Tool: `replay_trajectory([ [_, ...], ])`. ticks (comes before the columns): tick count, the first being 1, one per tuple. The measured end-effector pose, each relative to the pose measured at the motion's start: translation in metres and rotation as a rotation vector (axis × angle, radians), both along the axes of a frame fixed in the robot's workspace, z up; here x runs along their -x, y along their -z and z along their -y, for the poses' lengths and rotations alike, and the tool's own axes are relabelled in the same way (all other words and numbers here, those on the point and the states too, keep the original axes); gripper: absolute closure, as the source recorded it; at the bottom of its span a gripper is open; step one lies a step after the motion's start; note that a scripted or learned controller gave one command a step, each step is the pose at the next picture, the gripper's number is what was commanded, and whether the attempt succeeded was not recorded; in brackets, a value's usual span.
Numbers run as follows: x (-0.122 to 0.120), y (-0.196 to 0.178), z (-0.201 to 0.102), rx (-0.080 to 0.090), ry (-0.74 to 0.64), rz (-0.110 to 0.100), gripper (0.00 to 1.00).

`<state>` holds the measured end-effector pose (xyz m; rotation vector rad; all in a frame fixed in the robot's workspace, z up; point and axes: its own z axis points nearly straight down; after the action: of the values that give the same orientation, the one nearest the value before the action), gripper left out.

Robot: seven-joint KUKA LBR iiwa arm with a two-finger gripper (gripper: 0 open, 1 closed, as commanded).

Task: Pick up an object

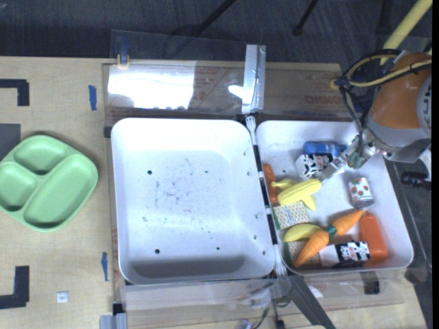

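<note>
gripper [341, 161] sits low just right of the cow-print can [310, 164]; can't tell its grip state. toys packed tight around the can, so expect a glancing miss or double grab.

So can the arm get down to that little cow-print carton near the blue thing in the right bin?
Probably yes. The gripper hangs just right of the cow-print carton, whose top looks uncovered. The blue object sits close behind it and the yellow toy in front, so the approach is tight.
</note>
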<state>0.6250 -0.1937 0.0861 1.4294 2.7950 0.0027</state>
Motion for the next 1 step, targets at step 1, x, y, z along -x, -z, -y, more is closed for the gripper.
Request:
replay_trajectory([
  [1,-0.0434,-0.0998,-0.0188,0.003,-0.254,0.006,0.0],
])
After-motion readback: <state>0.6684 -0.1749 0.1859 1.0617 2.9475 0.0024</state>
